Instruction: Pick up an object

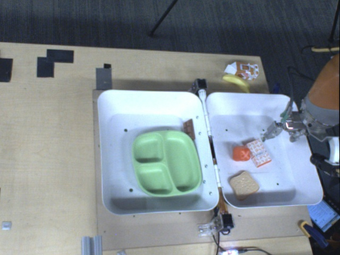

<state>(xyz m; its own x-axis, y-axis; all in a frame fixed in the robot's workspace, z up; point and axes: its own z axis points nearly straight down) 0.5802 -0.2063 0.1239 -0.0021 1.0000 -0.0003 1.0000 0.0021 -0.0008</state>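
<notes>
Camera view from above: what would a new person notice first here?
The green divided plate stands out most, lying in the left white bin. In the right bin a small orange object lies against a patterned packet, with a piece of bread nearer the front. The end effector reaches in from the right, above that bin.

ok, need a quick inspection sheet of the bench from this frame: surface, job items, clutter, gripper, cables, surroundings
Surface: tan bench bearing left bin and right bin, side by side.
Job's things: orange piece, red-and-white patterned packet and bread slice in right bin; green divided tray in left bin.
Clutter: banana and small packet on the bench behind the right bin; black tape patches far left.
Grippers: gripper over right bin, right of the packet, holding nothing.
Cables: wires at front edge.
Surroundings: dark carpet.
</notes>
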